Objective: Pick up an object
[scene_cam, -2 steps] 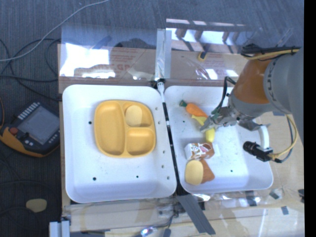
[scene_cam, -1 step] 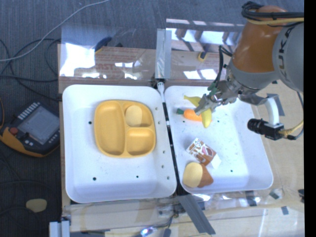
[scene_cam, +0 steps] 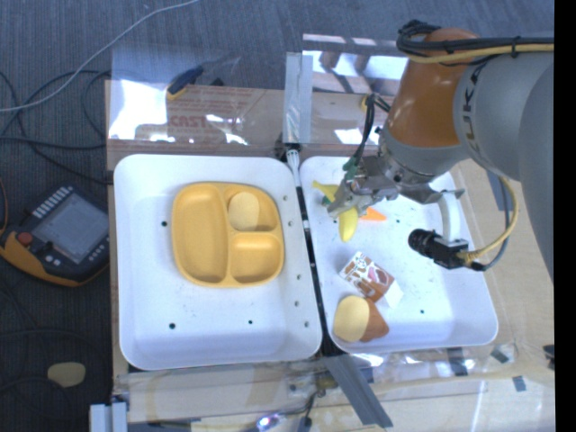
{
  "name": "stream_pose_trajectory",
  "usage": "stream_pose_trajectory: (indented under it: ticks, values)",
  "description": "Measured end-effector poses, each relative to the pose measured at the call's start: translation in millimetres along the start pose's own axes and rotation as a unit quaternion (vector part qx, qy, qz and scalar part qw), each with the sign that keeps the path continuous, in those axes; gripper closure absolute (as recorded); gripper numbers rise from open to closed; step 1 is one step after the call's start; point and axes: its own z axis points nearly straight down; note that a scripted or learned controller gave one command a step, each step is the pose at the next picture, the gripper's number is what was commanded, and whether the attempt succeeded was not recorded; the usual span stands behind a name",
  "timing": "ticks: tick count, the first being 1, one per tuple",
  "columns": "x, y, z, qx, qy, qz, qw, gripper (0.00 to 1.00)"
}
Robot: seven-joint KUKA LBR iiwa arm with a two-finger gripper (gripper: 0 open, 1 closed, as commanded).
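gripper (scene_cam: 353,202): low over the upper left part of the right bin, down among the yellow and orange pieces; whether it is apart, together or clamped on anything, cannot tell, the wrist hides it
arm (scene_cam: 504,106): grey, comes in from the right, orange band (scene_cam: 430,97) just above the wrist, dark cables looped over the top and down the left side of the wrist
right bin (scene_cam: 468,318): shallow, white, holds all the loose items plus the gripper
yellow object (scene_cam: 346,226): banana-like, upper left of right bin, right under the gripper, touching or nearly touching it; a second yellow bit (scene_cam: 324,188) sticks out to the upper left
orange piece (scene_cam: 373,213): small, just right of the yellow object, partly under the wrist
packet (scene_cam: 367,275): white and brown wrapper, middle of right bin, below the yellow object, apart from it
round object (scene_cam: 357,319): tan and orange, bun-like, lower left corner of right bin, just below the packet
black cylinder (scene_cam: 434,246): hangs off the arm over the right side of right bin, yellow cable attached
left bin (scene_cam: 153,331): white, beside right bin, walls touching
yellow tray (scene_cam: 227,233): three compartments, centre of left bin, flat
tan ball (scene_cam: 243,209): in the tray's upper right compartment
pendant (scene_cam: 56,236): on the floor left of the bench, screen up, orange edge
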Motion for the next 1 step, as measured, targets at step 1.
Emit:
stream_pose_trajectory:
  ticks: [1]
  values:
    - [-33.0, 4.0, -82.4, -0.001, -0.003, -0.140, 0.9902, 1.00]
